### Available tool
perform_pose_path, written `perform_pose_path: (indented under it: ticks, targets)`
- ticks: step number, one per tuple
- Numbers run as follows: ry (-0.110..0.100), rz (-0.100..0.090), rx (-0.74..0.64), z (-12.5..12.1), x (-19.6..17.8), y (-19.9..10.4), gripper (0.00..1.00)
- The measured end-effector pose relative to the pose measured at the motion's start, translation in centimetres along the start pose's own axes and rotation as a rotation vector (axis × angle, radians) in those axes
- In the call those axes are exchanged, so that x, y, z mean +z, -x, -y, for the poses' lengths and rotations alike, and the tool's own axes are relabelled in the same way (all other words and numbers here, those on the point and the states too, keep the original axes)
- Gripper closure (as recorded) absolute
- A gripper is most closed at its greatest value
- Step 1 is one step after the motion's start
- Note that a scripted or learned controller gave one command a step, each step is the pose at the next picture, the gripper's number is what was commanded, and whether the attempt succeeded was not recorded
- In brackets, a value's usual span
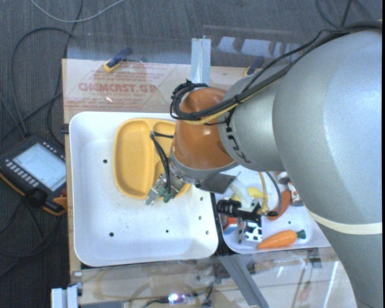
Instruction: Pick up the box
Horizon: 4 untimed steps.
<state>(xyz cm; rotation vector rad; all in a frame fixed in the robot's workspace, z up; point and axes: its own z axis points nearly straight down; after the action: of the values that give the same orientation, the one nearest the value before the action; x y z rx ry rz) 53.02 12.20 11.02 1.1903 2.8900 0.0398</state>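
The gripper (159, 194) hangs low over the left white bin (96, 236), at the lower right rim of a yellow oblong dish (133, 157) that lies in the bin's upper half. The orange wrist band (202, 136) and the grey arm (314, 127) cover the dish's right part and most of the right bin. A small black-and-white boxy item (249, 231) lies in the right bin (308, 239), apart from the gripper. I cannot tell whether the gripper touches the dish.
In the right bin lie an orange carrot (279, 238), a second orange piece (283, 202) and a yellow item (264, 191). A pendant with a screen (33, 167) sits on the floor at left. Cardboard (115, 92) lies behind the bins.
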Motion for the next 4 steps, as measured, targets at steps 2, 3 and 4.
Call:
perform_pose_path:
  ticks: [2, 3, 4]
  targets:
    - [-0.040, -0.020, 0.148, -8.9, 2.2, -4.0, 1.00]
    - [-0.015, -0.017, 0.451, -6.5, 2.3, -1.4, 1.00]
    - [-0.015, -0.006, 0.462, -6.1, 2.0, -0.5, 0.00]
